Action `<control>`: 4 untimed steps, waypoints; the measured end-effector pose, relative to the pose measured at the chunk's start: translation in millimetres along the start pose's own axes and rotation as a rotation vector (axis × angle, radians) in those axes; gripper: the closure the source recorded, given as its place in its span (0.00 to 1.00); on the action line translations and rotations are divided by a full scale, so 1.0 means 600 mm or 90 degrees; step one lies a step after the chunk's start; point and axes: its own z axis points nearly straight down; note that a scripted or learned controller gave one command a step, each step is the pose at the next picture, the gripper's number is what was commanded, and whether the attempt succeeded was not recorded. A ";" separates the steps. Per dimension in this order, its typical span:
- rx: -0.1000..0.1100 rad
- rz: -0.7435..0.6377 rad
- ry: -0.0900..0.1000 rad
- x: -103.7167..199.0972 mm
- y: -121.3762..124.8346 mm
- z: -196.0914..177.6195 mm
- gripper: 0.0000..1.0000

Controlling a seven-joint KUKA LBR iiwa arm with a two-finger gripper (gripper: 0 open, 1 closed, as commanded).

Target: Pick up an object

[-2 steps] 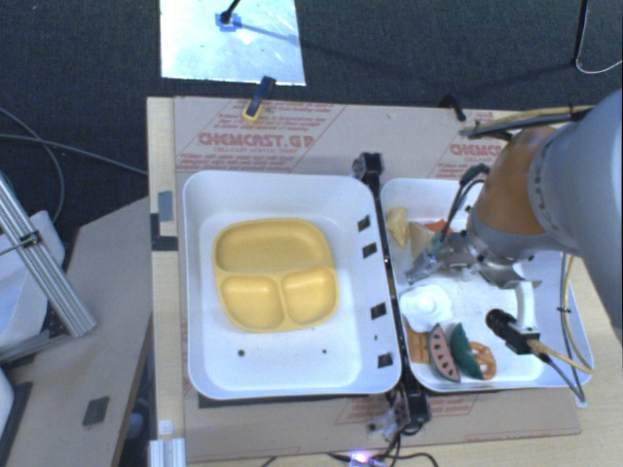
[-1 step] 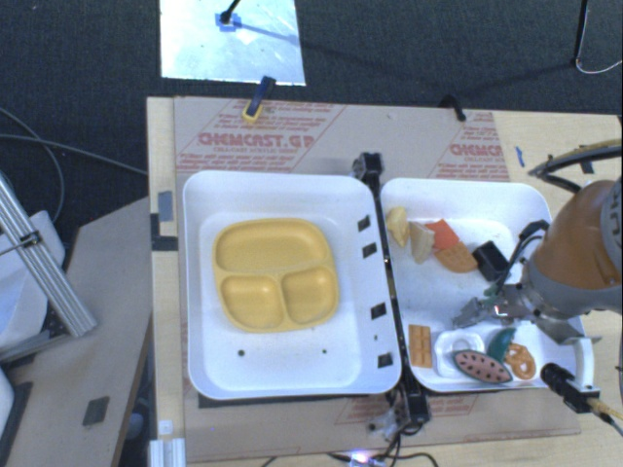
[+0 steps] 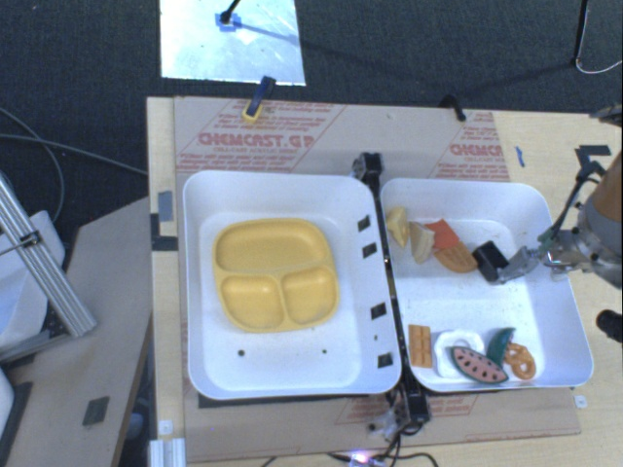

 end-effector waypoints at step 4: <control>0.007 0.000 0.005 0.053 -0.049 0.126 1.00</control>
